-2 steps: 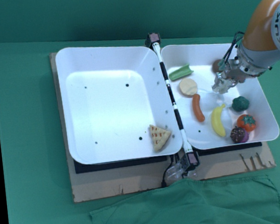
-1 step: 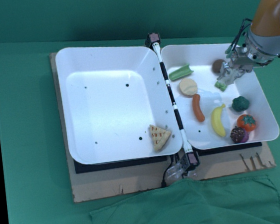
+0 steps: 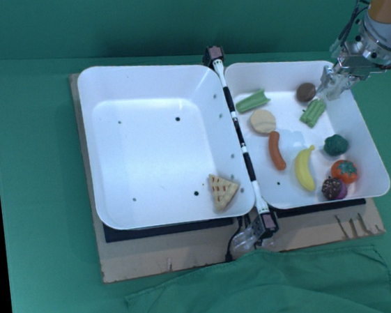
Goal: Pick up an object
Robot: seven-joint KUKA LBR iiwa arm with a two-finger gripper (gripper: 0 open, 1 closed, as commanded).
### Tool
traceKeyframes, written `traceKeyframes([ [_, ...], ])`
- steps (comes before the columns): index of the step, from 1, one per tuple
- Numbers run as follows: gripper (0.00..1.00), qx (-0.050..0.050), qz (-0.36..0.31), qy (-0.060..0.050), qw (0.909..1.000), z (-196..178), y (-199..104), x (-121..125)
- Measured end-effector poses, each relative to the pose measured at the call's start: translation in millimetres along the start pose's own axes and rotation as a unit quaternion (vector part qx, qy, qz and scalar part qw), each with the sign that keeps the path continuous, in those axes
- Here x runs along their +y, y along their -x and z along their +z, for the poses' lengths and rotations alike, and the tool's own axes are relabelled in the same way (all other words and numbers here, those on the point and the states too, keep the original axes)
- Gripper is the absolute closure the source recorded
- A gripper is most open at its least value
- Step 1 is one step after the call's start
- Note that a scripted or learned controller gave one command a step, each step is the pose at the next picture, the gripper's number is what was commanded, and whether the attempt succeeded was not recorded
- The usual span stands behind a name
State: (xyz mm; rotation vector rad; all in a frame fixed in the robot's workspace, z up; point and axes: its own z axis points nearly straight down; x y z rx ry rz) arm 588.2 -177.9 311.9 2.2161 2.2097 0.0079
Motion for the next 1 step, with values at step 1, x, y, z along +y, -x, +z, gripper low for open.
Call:
traceKeyframes([
  [1, 1.0, 0.0, 0.0, -0.001, 1.0, -47.8, -3.4, 0.1],
])
